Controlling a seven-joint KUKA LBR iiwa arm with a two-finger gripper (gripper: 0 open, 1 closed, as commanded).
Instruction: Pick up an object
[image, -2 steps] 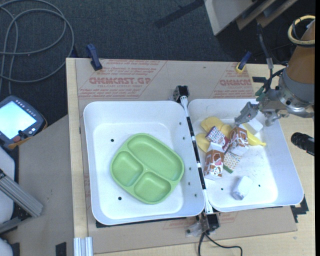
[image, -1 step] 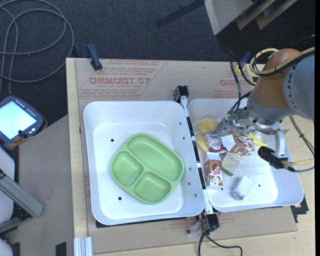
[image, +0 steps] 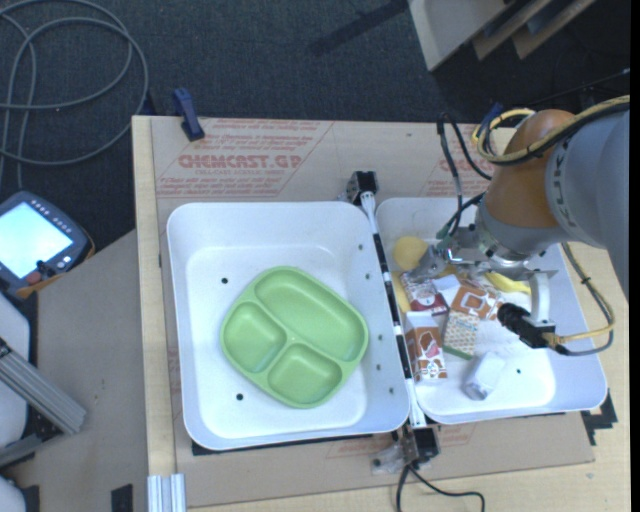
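While my gripper (image: 462, 252) hangs low in the right bin (image: 570, 385), just beside the yellow object (image: 409, 249), I cannot tell its grasp. Packets (image: 428, 330) crowd below that object, so I judge a slip or double pick likely.

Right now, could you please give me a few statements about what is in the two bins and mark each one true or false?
1. The green divided plate lies in the left bin. True.
2. The arm is over the left bin. False: it is over the right bin.
3. The right bin holds several small packets. True.
4. The green plate is stacked on the packets. False: it lies alone in the other bin.
5. A yellow object lies near the right bin's far left corner. True.
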